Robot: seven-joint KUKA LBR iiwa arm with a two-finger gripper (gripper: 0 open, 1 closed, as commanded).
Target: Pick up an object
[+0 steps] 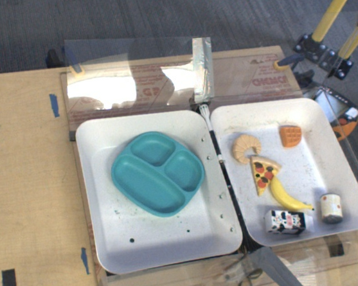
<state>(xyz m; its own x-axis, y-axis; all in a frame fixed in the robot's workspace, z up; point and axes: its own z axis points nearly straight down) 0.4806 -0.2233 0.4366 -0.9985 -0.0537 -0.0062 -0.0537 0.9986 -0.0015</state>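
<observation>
The right bin (335,146) holds several small items. A tan croissant (246,146) lies near its upper left, with an orange block (290,135) to its right. A pizza slice (262,173) sits below the croissant, and a yellow banana (286,196) runs down from it. Near the front edge lie a black-and-white carton (285,220) and a small white cup with a dark base (331,207). The left bin (106,232) holds a teal divided plate (158,172).
A clear plastic panel with a taped upright post (202,71) stands behind the bins. Yellow-and-black stand legs (328,43) sit at the upper right. The wooden bench (25,210) extends to the left.
</observation>
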